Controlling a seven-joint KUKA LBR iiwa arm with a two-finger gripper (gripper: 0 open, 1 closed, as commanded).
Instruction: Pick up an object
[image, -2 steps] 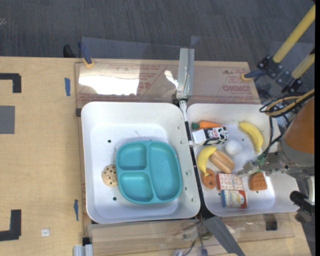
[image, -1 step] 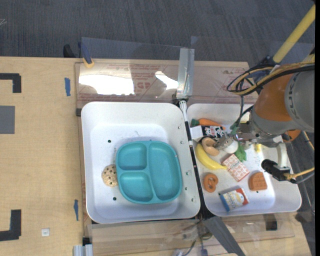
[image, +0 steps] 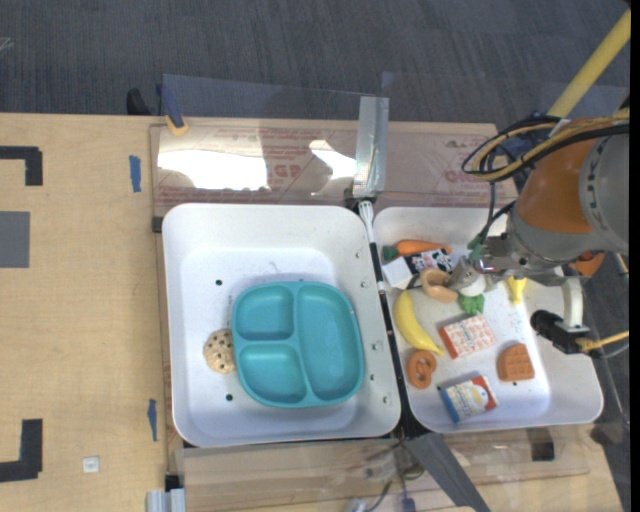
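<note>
You see the smooth teal three-compartment plastic tray (image: 297, 343) in the left white bin (image: 190, 250), speckled round cookie (image: 219, 350) beside it. Yellow curved banana (image: 413, 322) lies in right bin (image: 580, 395). Gripper (image: 468, 278) hovers above toys; its opening can't be judged.

Tray (image: 296, 343) in left bin (image: 190, 250), cookie (image: 218, 351) beside it, toys perhaps crowding right bin (image: 570, 395)
</note>
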